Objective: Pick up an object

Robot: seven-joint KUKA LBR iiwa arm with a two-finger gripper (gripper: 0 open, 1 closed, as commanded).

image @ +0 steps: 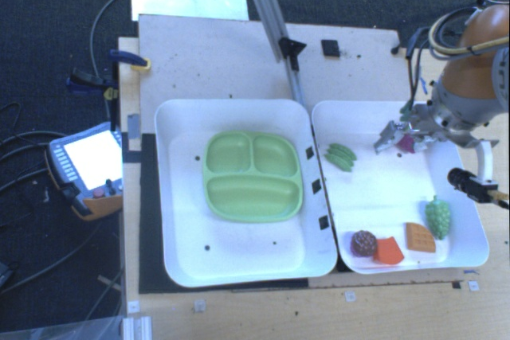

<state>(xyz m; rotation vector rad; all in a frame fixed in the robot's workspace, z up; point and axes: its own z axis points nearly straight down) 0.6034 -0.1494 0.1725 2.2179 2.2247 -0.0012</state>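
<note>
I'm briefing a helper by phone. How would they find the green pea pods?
Look in the right-hand white bin, at its upper left part near the wall shared with the other bin. The pea pods lie there alone, long and flat, unlike the knobbly green grapes near the bin's right edge.

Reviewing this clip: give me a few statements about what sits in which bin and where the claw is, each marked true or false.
1. The green divided plate lies in the left bin. True.
2. The green pea pods lie on the plate. False: they lie in the right bin, near its left wall.
3. The claw is over the right bin's upper part. True.
4. The green grapes sit in the left bin. False: they sit near the right bin's right side.
5. The orange wedge lies beside a dark red round piece. True.
</note>
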